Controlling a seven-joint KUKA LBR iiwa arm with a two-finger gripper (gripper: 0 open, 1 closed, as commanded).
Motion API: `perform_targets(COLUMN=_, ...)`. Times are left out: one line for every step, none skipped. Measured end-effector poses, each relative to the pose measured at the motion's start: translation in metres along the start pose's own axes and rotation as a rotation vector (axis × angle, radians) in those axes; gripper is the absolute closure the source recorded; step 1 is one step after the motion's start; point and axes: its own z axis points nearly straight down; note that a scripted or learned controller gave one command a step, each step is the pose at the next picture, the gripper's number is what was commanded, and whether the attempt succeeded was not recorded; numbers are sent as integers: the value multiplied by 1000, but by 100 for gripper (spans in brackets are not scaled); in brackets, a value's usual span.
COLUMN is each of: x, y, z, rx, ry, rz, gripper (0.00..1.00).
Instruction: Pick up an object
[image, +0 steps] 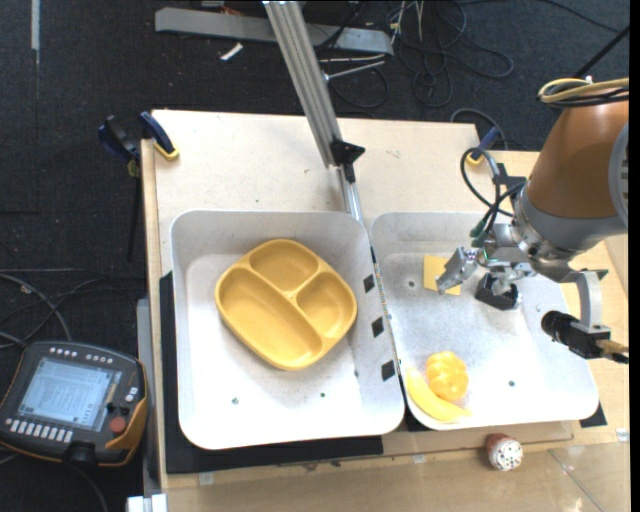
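My gripper (478, 282) hangs over the back part of the right bin (560, 390), open, with nothing between its fingers. One grey finger (458, 270) reaches over the edge of a flat yellow square piece (435, 272) lying on the bin floor. A round yellow fruit (447, 371) and a yellow banana-shaped piece (432, 401) lie together near the bin's front left corner, well clear of the gripper. A yellow divided plate (287, 301) rests in the middle of the left bin (200, 400).
The shared wall between the bins (378, 300) runs just left of the gripper. A slanted metal pole (312, 85) rises behind the bins. A small speckled ball (505, 452) sits on the bench front. A teach pendant (70, 396) lies at far left.
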Motion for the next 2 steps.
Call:
perform_targets(x=0, y=0, z=0, rx=0, ry=0, rz=1, gripper=0)
perform_targets(x=-2, y=-3, z=64, rx=7, ry=0, rz=2, gripper=0)
